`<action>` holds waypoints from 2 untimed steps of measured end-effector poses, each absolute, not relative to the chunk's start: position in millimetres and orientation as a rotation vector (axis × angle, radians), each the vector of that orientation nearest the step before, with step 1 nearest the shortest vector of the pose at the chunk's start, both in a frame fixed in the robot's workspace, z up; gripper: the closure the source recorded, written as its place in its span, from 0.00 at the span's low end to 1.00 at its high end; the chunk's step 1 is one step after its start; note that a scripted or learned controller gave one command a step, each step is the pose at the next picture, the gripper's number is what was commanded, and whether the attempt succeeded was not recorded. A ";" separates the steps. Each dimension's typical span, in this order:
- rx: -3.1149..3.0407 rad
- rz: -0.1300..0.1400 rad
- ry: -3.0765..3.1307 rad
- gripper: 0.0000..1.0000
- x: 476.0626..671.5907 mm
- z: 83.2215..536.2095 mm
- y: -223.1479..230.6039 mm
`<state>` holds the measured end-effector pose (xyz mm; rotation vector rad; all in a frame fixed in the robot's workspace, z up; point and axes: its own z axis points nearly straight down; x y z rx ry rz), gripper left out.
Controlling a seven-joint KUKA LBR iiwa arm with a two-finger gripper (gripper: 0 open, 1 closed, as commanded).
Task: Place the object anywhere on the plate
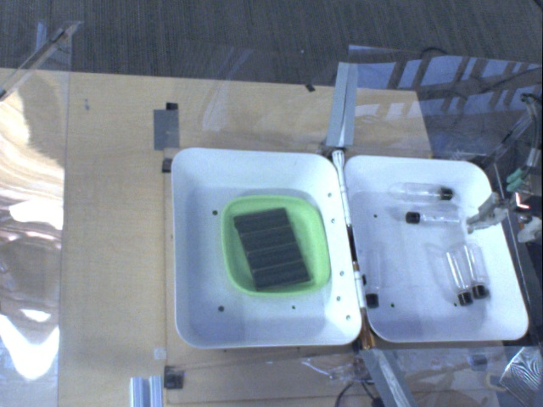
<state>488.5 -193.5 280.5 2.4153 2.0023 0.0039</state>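
We see a dark ribbed block (271,249) lying on the green plate (233,261) in the left bin (191,253). The hand (488,213) sits at the right bin's (382,312) edge, partly cut off; we cannot tell its state. 4 clear tubes (422,193) look faint.
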 end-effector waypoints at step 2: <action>2.508 0.007 1.881 0.00 488.9 319.6 -195.6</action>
